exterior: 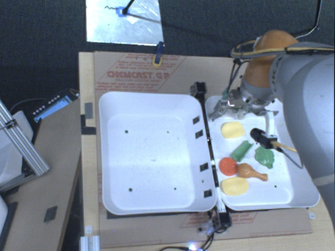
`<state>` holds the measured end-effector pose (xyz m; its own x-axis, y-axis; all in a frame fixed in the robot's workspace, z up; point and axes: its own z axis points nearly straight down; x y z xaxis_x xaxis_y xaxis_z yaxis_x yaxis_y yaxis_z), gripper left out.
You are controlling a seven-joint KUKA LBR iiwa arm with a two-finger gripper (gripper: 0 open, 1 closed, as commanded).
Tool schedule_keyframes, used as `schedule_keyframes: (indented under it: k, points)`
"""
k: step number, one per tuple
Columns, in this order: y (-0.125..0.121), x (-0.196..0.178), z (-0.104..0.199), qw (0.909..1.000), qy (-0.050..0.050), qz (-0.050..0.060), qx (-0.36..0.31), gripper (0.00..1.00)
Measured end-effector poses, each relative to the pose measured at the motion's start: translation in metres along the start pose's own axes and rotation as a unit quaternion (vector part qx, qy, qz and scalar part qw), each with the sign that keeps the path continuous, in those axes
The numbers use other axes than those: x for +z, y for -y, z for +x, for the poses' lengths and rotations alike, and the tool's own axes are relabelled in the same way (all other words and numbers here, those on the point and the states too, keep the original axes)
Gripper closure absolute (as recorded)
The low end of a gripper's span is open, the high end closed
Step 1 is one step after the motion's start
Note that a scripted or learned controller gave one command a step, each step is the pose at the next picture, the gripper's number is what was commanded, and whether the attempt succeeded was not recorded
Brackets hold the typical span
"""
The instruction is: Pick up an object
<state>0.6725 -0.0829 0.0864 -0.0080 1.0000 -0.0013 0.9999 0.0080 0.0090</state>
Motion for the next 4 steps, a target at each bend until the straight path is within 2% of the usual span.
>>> schedule_keyframes:
  k: [1, 2, 3, 4]
  points:
    - [0.002, -0.011, -0.001, 1.0, 0.0, 0.001, 0.0, 1.0]
    - [0.056, 0.001, 0.001, 1.0, -0.001, 0.005, 0.004, 1.0]
    - [0.08, -0.106, 0.001, 1.0, 0.0, 0.0, 0.004, 1.0]
    - [0.141, 0.004, -0.003, 1.0, -0.001, 0.006, 0.005, 1.0]
